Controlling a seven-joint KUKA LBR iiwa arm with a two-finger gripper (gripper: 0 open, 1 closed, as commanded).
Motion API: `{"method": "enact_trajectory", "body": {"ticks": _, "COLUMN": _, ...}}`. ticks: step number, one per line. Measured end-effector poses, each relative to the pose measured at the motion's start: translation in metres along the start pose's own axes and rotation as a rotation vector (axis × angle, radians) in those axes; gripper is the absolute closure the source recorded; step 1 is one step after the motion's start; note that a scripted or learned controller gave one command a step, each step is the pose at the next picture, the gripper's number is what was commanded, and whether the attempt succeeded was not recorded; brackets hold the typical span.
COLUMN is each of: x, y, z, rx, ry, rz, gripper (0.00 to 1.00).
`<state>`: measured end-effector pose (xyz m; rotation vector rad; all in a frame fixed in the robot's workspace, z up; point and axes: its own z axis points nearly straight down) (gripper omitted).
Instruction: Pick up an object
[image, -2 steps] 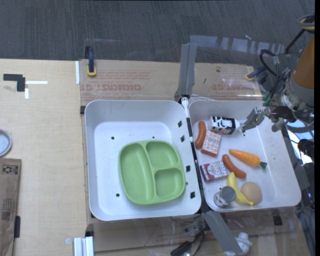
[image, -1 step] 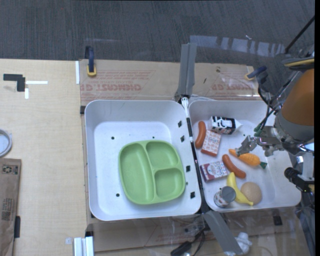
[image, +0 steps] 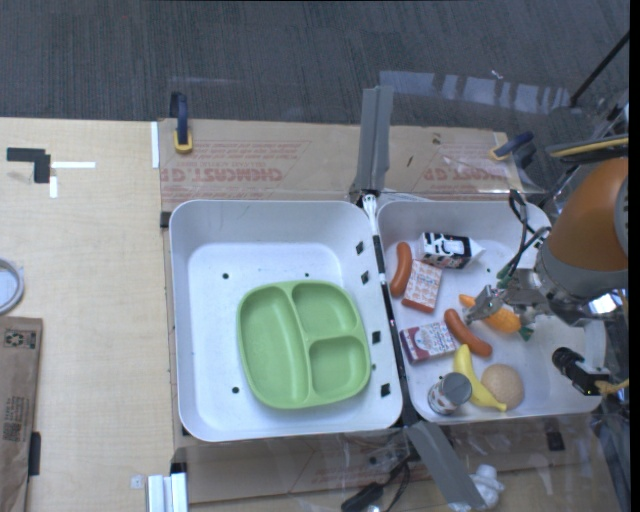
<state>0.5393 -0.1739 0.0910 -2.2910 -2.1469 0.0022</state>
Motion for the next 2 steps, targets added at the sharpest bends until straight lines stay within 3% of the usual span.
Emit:
{"method": "enact_trajectory", "body": {"ticks": 1, "x": -0.001, "y": 0.000, "z": -0.009, "rx": 0.001, "ry": 0.000, "rz": 0.004, "gripper": 1.00}}
{"method": "enact_trajectory", "body": {"ticks": 2, "x": 0.040, "y": 0.004, "z": -0.105, "rx": 0.000, "ry": -0.001, "rz": 0.181, "gripper": 1.00}}
